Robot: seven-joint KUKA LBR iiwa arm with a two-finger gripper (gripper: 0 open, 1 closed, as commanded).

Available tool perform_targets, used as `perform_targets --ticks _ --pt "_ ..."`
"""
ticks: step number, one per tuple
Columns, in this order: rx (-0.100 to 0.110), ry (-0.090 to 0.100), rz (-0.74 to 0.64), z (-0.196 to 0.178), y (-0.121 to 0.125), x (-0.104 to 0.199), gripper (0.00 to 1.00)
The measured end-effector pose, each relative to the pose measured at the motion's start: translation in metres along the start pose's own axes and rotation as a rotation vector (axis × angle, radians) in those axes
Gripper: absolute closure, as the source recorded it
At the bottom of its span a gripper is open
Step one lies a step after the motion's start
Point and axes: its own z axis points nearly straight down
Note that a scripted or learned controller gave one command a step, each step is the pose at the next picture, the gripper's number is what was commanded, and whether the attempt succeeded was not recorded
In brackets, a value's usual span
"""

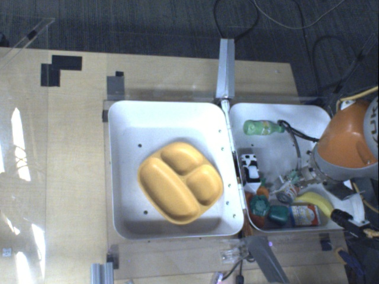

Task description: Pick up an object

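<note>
My gripper (292, 187) hangs low in the right bin (309, 115), under the orange band of the arm (349, 144). It sits just above a cluster of items near the bin's front. That cluster holds a yellow banana (317, 202), a bottle with a red label (303, 216), a teal object (260, 207) and a small orange piece (263, 190). A black and white toy (252, 168) lies by the divider, and a green bottle (263, 127) lies at the back. I see nothing clearly held.
The left bin (125, 158) carries a large yellow divided plate (180, 181). A black cable (294, 139) runs from the wrist across the right bin's back. A metal post (226, 70) stands behind the divider between the bins.
</note>
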Motion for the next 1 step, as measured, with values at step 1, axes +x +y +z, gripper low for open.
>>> perform_targets --ticks 1 --pt "-0.006 0.0 -0.004 -0.0101 0.0038 -0.0003 1.0"
